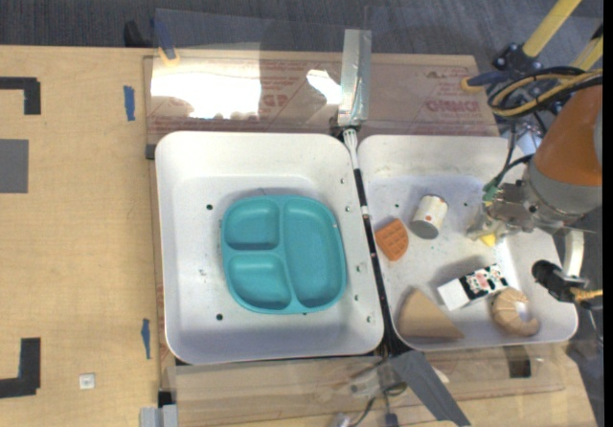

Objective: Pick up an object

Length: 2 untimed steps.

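Observation:
The right bin [450, 152] holds several small objects. An orange ridged piece [392, 238] lies near its left wall, with a white cylinder [428, 214] just right of it. A tan wedge [426, 317] sits at the front, beside a white and black box [471, 285] and a tan rounded lump [511, 310]. My gripper [498, 213] hangs low at the bin's right side, directly over a small yellow piece [489, 238]. The grey arm with its orange band [575, 143] comes in from the right and hides the wrist.
A teal divided plate [283, 253] lies in the middle of the left bin [182, 186]. A clear plastic sheet and a metal bracket [353, 80] stand behind the bins. Yellow and black cables [527, 85] hang at the back right.

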Motion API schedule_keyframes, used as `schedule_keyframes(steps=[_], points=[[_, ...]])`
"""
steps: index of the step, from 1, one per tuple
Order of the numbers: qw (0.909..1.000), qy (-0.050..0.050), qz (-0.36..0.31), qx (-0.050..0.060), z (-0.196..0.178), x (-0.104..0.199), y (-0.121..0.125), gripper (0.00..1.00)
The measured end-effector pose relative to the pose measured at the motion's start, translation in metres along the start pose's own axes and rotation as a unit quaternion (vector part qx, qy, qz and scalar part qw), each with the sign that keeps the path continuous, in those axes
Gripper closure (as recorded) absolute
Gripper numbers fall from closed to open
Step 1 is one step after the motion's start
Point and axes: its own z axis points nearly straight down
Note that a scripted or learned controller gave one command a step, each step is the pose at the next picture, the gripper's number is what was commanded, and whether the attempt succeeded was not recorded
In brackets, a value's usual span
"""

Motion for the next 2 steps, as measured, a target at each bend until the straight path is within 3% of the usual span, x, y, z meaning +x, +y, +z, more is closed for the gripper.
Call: schedule_keyframes(steps=[1, 2], points=[[0.9996, 0.001, -0.029, 0.002, 0.012, 0.028, 0.038, 1.00], [0.9965, 0.001, 0.084, 0.001, -0.090, 0.092, 0.042, 1.00]])
